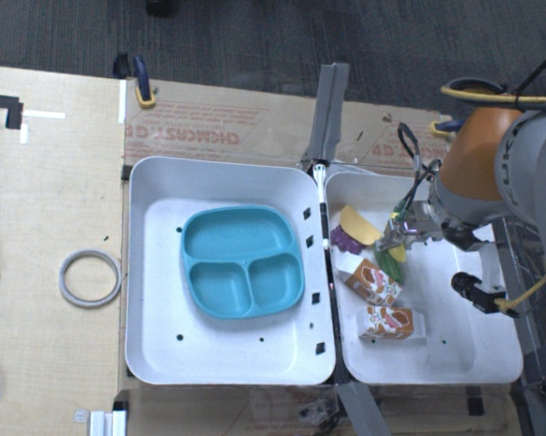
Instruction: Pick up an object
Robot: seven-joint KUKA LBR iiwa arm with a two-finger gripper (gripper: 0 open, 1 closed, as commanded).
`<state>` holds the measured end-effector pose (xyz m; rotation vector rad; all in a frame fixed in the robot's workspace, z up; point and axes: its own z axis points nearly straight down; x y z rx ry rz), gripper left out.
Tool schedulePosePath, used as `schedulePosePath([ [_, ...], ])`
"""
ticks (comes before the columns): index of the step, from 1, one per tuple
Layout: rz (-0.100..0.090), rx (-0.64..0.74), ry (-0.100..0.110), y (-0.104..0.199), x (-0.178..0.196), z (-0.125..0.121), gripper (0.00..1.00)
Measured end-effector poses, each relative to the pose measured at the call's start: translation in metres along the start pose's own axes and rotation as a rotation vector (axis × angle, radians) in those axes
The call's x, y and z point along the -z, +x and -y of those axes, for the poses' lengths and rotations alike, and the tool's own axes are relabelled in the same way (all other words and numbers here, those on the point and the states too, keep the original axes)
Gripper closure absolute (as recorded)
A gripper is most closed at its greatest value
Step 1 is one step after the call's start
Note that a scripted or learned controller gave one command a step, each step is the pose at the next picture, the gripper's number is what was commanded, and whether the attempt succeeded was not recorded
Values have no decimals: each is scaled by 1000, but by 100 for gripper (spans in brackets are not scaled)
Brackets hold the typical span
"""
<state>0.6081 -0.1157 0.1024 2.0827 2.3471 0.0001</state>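
– So, where is the hand (pixel 402 234)?
– Low in the right bin (pixel 450 353), over a yellow toy (pixel 359 225). I cannot tell if it is apart or together.
– What else?
– Two snack packs (pixel 379 301) lie near. A blue plate (pixel 241 262) sits in the left bin (pixel 151 278).

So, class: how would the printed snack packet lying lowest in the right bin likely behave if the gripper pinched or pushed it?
The snack packet looks flat and crinkled, so it is probably light and floppy, and would likely sag from a pinch. Its glossy wrapper may slip between fingers. Lying flat on the right bin floor, it should slide when pushed, not roll.
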Motion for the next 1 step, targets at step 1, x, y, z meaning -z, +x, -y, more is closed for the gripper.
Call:
schedulePosePath([
  [1, -2, 55, 6, 58, 87, -38, 100],
])
